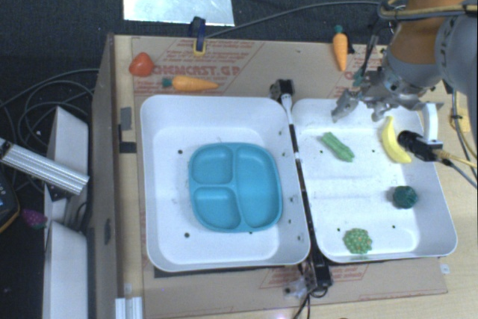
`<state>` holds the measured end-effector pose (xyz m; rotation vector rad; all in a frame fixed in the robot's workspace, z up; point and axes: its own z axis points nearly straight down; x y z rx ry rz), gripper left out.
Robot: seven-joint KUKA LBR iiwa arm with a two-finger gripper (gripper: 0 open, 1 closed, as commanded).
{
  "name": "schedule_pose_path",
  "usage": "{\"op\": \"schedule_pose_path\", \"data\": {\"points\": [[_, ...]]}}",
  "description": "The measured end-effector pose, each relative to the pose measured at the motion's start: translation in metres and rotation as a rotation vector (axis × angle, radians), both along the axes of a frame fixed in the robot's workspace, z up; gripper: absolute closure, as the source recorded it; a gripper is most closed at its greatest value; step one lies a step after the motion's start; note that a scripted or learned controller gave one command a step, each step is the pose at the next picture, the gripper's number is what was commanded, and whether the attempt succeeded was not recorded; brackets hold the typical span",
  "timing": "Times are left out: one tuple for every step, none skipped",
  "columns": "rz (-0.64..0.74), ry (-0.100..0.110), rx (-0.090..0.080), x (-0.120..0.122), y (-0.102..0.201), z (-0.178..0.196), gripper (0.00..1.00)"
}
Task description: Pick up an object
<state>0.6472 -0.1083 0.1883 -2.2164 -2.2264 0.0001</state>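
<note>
Green pod point(337, 146) just below the claw point(361, 107)

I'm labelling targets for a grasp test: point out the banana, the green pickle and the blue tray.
banana point(393, 142): camera view, middle of its curve.
green pickle point(337, 146): camera view, mid-body.
blue tray point(234, 186): camera view, central divider.

There's the arm point(437, 26) in at the frame's two o'clock: a rounded orange band up top, grey casing bulging beneath it. Dark cables loop across the orange. At its eight o'clock, a metallic grey gripper point(364, 107) with angular silver parts.
</note>
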Motion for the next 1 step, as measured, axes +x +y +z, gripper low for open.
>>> {"op": "schedule_pose_path", "data": {"points": [[0.000,-0.001,0.000,0.0124,0.0093,-0.1045,0.00]]}}
